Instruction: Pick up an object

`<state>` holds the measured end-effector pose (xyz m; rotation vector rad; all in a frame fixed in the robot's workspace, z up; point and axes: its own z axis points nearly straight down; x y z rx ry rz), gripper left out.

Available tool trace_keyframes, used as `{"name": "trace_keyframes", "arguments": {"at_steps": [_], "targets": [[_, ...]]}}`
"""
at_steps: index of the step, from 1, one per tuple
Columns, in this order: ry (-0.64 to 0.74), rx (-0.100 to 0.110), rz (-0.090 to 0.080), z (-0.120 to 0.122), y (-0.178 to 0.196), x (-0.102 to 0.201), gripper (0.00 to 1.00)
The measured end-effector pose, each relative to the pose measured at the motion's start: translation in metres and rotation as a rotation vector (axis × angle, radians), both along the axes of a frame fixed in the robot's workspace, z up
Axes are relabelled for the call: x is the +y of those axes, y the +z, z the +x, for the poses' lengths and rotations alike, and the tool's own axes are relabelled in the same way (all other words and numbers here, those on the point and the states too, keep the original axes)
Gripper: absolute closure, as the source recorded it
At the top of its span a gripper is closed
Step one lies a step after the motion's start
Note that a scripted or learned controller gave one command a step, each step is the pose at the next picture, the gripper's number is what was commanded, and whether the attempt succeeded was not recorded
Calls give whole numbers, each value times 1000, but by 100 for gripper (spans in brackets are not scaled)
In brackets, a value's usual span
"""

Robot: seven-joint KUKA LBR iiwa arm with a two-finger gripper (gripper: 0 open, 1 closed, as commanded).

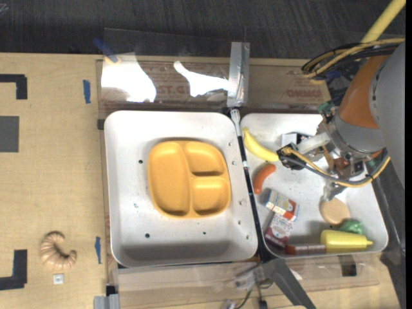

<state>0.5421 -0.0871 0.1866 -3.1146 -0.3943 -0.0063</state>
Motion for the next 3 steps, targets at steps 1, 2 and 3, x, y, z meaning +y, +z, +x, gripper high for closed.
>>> {"name": "trace_keyframes", "arguments": {"at_steps": [1,2,3], "targets": [[1,7,0,-1,7,0,100],[-5,4,-1,-58,-94,-25,100],[214,1,-1,-62,-99,-25,100]]}}
